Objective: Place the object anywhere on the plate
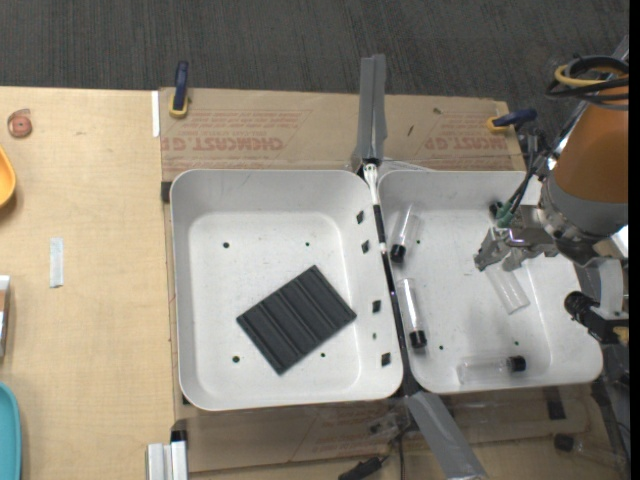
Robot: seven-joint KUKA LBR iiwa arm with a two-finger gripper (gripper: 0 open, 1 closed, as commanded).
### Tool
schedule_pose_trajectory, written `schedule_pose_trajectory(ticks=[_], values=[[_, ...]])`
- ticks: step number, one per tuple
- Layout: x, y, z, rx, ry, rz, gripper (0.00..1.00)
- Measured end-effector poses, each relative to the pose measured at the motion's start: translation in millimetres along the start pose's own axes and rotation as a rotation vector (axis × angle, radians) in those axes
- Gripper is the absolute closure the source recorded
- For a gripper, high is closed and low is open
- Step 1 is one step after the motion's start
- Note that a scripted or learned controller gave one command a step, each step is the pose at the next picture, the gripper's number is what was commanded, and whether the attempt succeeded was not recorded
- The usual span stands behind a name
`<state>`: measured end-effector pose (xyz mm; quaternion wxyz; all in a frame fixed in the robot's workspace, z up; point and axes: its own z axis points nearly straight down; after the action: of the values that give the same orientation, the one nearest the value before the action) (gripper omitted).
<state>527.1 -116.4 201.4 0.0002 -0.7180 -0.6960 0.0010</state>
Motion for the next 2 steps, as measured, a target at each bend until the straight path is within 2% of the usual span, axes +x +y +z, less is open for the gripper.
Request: schedule_pose_trajectory(ticks=[1,2], values=[[110,10,11,0.002,0.0,-0.318,1.0],[211,-13,11,0.002,0.0,-0.366,1.0]])
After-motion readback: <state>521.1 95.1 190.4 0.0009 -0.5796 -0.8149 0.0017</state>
